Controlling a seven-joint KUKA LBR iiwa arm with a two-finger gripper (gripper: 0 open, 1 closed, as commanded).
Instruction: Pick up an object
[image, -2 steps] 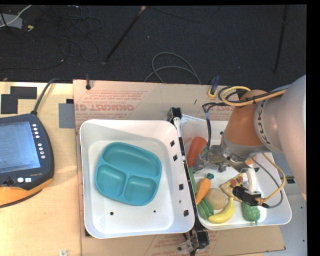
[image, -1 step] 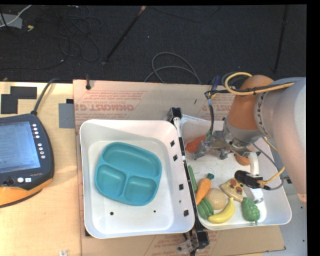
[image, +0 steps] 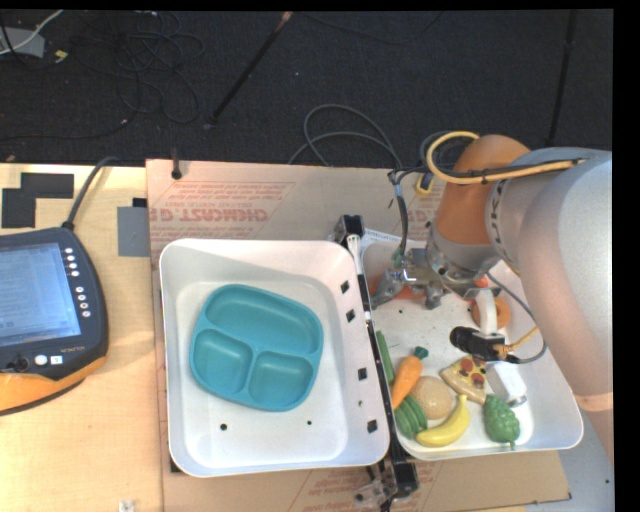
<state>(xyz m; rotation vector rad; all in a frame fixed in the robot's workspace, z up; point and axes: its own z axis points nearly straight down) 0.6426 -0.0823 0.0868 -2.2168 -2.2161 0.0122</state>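
My gripper hangs low over the back left part of the right bin, under the grey arm with its orange band. A small red-orange thing lies just left of it by the bin's wall; I cannot tell whether they touch. Toy food is heaped at the bin's front: an orange carrot, a beige round piece, a yellow banana, a pizza slice and a green broccoli. An orange-and-white piece lies right of the gripper.
The left bin holds a teal divided plate. A tablet-like device lies on the bench at the far left. The arm's bulk covers the right bin's right side. Cables run behind the bins.
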